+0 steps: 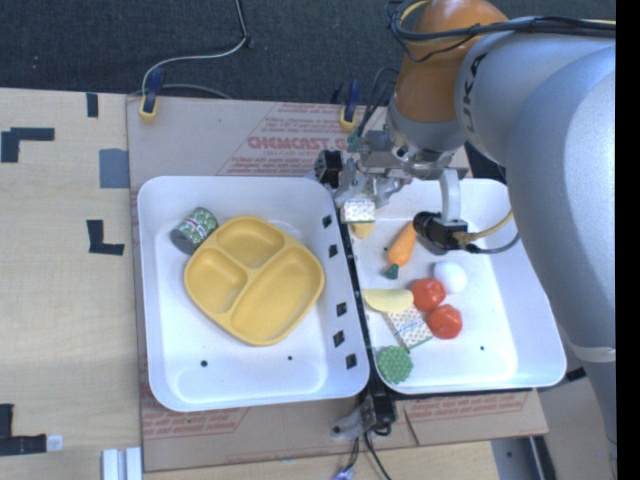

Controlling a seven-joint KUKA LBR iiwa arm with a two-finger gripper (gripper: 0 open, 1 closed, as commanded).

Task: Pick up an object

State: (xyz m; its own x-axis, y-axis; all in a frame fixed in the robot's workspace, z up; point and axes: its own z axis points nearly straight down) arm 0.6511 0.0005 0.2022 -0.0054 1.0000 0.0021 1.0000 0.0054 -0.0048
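Note:
My gripper (360,200) hangs over the divider between the two white bins, at the far left corner of the right bin (520,353). It is shut on a small pale patterned packet (358,211), which shows at its tips just above the bin wall. Right below the packet lies a yellowish piece (362,231). In the right bin lie an orange carrot (402,245), a white egg (450,276), two red tomatoes (428,293) (445,320), a pale banana (387,299), another patterned packet (410,326) and a green knobbly item (394,364).
The left bin (170,358) holds a yellow divided plate (255,278) and a small green can (194,228) at its far left. A black cable fitting (440,231) hangs off the wrist over the right bin. The grey arm covers the right bin's far right side.

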